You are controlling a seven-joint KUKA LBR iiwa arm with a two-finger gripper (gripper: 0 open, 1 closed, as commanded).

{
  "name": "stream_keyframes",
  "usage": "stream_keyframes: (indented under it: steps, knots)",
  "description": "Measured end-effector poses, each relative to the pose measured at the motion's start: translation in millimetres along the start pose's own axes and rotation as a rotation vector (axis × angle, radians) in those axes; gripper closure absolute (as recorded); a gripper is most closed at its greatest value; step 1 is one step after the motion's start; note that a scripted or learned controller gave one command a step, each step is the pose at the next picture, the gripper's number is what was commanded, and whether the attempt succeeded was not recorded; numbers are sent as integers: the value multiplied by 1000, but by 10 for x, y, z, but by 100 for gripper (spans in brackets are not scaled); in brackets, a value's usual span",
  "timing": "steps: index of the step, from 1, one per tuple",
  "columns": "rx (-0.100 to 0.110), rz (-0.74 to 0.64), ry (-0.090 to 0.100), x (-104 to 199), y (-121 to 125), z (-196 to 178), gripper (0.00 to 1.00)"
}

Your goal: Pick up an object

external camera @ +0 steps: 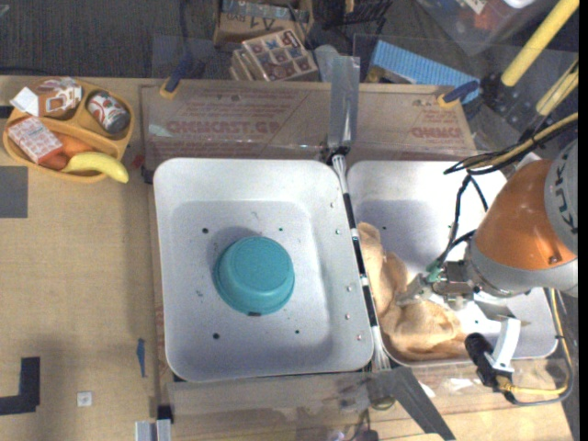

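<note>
Hovering low over the right bin (404, 186), our gripper (432, 283) sat at the tan cloth (409, 315).

We saw the cloth lying crumpled along that bin's left wall and near corner, with the arm (528, 232) above it; whether the claw was spread or pinched we could not tell. A teal bowl (255, 274) lay upside down, mid left bin (184, 200).
</note>
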State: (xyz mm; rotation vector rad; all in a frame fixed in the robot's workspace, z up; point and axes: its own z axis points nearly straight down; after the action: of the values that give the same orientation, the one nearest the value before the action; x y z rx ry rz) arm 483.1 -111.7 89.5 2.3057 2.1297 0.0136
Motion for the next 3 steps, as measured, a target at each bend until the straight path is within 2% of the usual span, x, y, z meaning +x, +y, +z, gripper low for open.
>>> stream_keyframes:
  steps: [1,2,3]
  knots:
    - [-6,6,-2,-356,46,-5,0]
    - [-2,202,-4,-494,368,2,0]
    - [-6,200,-1,-480,393,-94,100]
